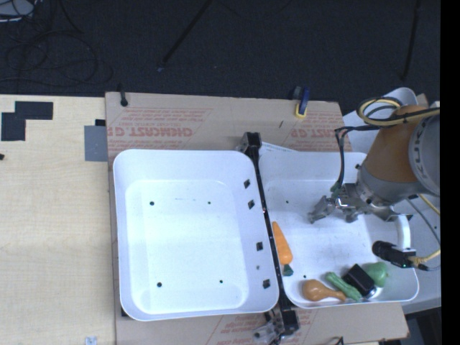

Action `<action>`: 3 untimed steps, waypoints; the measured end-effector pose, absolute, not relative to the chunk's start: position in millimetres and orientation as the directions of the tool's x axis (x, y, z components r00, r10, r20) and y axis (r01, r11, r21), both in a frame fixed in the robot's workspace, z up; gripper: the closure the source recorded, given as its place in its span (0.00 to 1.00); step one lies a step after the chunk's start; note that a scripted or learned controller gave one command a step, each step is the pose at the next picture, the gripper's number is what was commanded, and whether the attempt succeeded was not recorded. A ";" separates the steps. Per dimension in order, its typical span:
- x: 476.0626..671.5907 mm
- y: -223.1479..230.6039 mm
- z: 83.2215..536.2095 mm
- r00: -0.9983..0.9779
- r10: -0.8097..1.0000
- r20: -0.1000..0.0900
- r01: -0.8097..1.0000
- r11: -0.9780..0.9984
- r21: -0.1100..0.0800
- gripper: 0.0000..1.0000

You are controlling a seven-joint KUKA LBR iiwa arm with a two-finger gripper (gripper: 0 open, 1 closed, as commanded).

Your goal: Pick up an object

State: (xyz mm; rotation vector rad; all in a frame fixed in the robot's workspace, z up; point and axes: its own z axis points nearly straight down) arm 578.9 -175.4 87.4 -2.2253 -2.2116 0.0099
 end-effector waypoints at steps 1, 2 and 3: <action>647.1 -124.7 110.5 -0.006 1.000 0.001 1.000 0.006 0.005 0.00; 565.8 -89.6 86.0 0.002 1.000 0.002 1.000 -0.002 -0.009 0.00; 594.4 -92.9 312.7 -0.001 1.000 -0.003 1.000 0.001 0.016 0.00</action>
